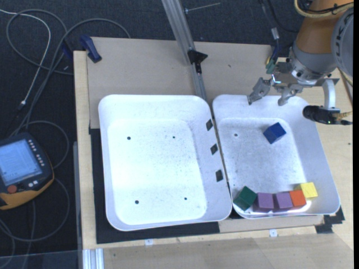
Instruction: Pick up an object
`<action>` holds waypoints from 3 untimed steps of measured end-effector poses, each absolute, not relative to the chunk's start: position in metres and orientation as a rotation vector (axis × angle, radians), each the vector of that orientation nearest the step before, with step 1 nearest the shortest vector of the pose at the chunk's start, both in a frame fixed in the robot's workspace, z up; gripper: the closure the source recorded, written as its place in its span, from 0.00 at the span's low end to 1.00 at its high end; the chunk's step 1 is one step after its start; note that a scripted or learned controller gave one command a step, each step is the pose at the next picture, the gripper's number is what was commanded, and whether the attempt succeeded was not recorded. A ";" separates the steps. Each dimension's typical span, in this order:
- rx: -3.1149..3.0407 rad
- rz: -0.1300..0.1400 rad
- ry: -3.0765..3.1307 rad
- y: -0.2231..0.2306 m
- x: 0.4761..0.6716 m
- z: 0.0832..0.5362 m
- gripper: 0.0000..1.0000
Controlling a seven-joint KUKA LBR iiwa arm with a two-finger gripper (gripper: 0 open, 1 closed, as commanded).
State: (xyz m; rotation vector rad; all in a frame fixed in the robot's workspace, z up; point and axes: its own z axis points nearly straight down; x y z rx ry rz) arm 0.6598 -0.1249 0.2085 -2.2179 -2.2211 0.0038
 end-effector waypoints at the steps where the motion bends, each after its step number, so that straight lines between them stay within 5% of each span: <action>1: -2.225 -0.003 -2.225 -0.138 0.670 0.221 0.00; 2: -2.218 0.010 -2.212 -0.186 0.620 0.095 0.00; 3: -2.221 -0.003 -2.222 -0.183 0.625 0.112 1.00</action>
